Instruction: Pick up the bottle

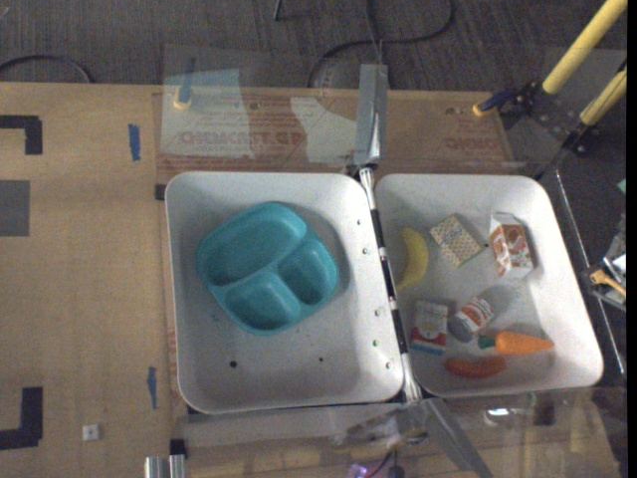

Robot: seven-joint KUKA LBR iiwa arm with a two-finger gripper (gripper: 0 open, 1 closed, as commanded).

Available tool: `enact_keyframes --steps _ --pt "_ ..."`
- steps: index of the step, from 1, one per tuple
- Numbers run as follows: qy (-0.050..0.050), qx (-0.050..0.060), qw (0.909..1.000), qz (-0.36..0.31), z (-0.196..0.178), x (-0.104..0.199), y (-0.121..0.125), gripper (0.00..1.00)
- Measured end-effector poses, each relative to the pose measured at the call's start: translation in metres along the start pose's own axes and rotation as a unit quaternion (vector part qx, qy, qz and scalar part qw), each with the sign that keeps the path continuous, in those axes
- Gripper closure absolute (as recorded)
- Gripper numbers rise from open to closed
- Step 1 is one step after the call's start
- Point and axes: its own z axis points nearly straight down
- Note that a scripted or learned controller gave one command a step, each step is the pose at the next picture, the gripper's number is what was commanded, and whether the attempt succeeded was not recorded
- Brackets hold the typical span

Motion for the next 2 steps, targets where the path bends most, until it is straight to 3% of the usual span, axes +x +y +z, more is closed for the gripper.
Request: enact_keyframes --steps 1,2 --pt "0.0 0.0 0.9867 0.163 -0.005 0.012 -0.019 1.0" --pt "0.0 0.002 0.992 0.126 0.084 -0.002 0.0 1.0"
